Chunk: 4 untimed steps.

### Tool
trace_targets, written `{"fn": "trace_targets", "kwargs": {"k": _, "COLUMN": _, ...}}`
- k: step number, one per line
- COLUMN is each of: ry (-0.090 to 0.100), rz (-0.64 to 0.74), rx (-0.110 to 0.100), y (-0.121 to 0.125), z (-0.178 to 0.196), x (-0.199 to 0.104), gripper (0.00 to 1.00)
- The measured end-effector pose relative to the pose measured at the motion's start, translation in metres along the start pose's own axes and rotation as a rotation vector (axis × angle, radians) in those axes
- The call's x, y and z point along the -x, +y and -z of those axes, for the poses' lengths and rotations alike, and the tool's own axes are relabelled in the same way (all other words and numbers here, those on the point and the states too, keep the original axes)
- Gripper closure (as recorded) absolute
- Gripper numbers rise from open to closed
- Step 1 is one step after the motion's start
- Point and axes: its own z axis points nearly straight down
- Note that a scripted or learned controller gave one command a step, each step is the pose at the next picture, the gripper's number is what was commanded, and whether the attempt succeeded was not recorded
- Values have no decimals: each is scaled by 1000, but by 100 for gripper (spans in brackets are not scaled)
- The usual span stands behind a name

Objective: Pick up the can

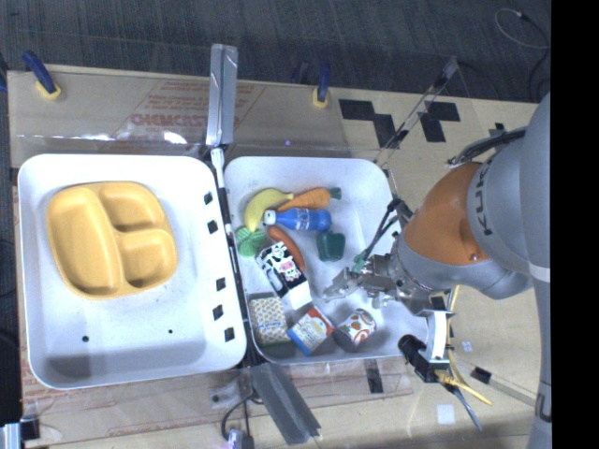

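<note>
Hovering lower right of frame, the tool point(360, 283) sits just above the can point(355, 329); grip state unclear. Carton point(310, 330) crowds the can; fingers may snag it.

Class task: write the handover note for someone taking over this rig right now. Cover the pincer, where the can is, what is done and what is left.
Pincer: low over the right bin, at its right side, above the can; whether it is open or shut cannot be told.
Can: lying on its side near the front edge of the right bin, beside a small carton; not between the fingers.
Done: the arm has reached into the right bin.
Left: close on the can and lift it.
Yellow tray sits in the left bin.
</note>
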Motion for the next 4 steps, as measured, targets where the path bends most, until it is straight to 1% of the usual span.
{"fn": "trace_targets", "kwargs": {"k": 1, "ry": 2, "rz": 51, "rx": 0, "y": 3, "z": -12, "x": 9, "gripper": 0}}
{"fn": "trace_targets", "kwargs": {"k": 4, "ry": 2, "rz": 50, "rx": 1, "y": 3, "z": -12, "x": 10, "gripper": 0}}
